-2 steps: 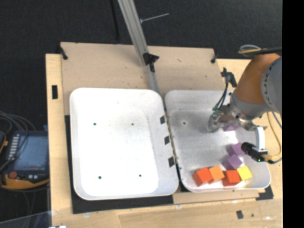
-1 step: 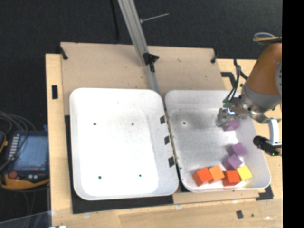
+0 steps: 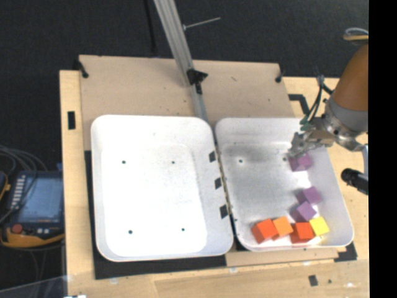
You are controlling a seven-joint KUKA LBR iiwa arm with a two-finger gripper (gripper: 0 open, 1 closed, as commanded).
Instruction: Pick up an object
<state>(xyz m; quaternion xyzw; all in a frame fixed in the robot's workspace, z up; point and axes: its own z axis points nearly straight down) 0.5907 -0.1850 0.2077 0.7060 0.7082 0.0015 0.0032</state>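
A purple cube (image 3: 301,162) sits in the right of the frame, in the upper right part of the right-hand white bin (image 3: 260,148), directly under my pincer (image 3: 299,149). My arm (image 3: 352,95) comes in from the right edge and bends down over that bin. Whether I have hold of the cube I cannot tell. Lower in the frame, two purple cubes (image 3: 307,203), three orange blocks (image 3: 282,228) and a yellow one (image 3: 319,226) cluster at the bin's lower right.
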